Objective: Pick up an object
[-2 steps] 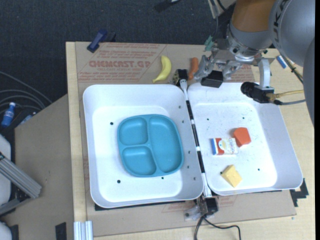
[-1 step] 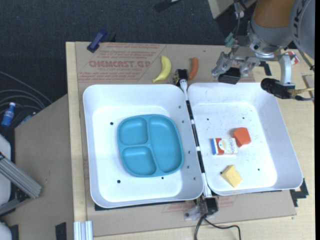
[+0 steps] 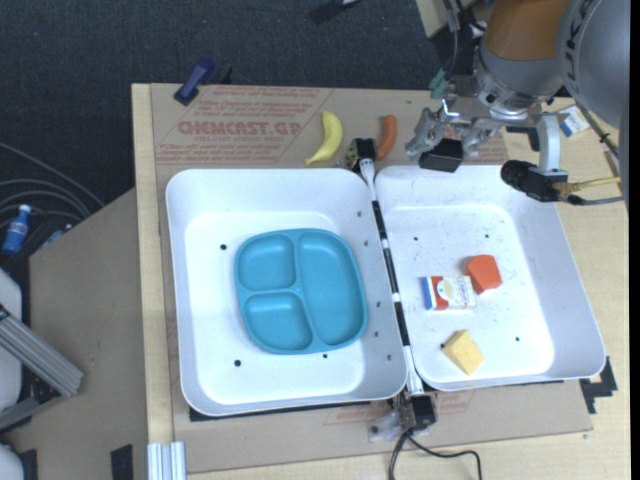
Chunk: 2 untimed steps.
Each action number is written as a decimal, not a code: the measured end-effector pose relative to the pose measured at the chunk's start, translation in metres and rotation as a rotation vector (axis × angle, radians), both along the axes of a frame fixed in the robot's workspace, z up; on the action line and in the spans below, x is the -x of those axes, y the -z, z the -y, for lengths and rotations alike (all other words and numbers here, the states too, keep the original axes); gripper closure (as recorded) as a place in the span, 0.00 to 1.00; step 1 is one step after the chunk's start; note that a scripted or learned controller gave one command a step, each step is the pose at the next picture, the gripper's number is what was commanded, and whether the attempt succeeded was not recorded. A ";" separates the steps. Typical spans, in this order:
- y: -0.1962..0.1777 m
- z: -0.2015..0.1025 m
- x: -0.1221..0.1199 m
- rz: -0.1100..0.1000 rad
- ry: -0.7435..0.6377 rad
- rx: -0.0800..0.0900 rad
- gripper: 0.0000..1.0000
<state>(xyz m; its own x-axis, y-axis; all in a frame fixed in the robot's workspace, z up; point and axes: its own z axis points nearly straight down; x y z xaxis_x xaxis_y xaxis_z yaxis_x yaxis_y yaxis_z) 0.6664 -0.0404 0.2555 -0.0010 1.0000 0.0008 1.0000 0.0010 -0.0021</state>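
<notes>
Three small objects lie in the right bin (image 3: 530,213): an orange-red block (image 3: 484,272), a white box with red and blue print (image 3: 447,293) touching the block's left side, and a yellow wedge (image 3: 462,351) nearer the front. My gripper (image 3: 447,146) hangs over the right bin's back left rim, well behind these objects. Its fingers are spread open with nothing between them.
A blue divided plate (image 3: 298,290) fills the middle of the left bin (image 3: 200,218). Behind the bins, a yellow banana (image 3: 326,138) and an orange carrot-like piece (image 3: 386,136) lie on the board. A blue object (image 3: 195,81) sits at the board's back left corner.
</notes>
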 end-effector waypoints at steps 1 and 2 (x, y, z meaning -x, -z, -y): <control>-0.001 0.008 0.000 0.002 0.001 0.002 1.00; -0.007 -0.009 0.000 0.003 0.000 0.001 1.00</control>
